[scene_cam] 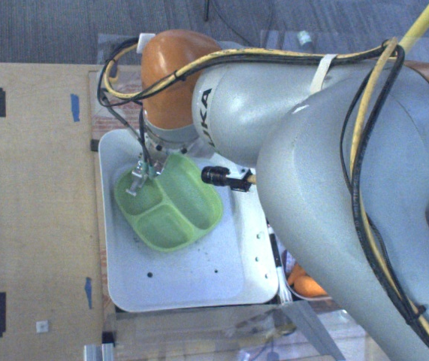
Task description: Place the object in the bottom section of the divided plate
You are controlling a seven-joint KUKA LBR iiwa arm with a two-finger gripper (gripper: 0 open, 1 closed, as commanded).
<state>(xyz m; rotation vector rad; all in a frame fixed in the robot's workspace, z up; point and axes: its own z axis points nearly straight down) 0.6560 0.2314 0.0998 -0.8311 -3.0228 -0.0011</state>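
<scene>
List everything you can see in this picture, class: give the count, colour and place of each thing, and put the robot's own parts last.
Shallow white plastic bin: one, white, middle of the view.
Green divided plastic plate: one, green, lying in the upper left part of the white bin.
Flat tan board: one, tan with black marks, left of the bin.
Blue tape strips: two, blue, on the board near its right edge, one high and one low.
Small orange object: one, orange, right of the bin's lower corner, partly hidden under the arm; too little shows to name it.
Grey robot arm with an orange band: one, reaching in from the right, its end above the plate's upper left part.
</scene>
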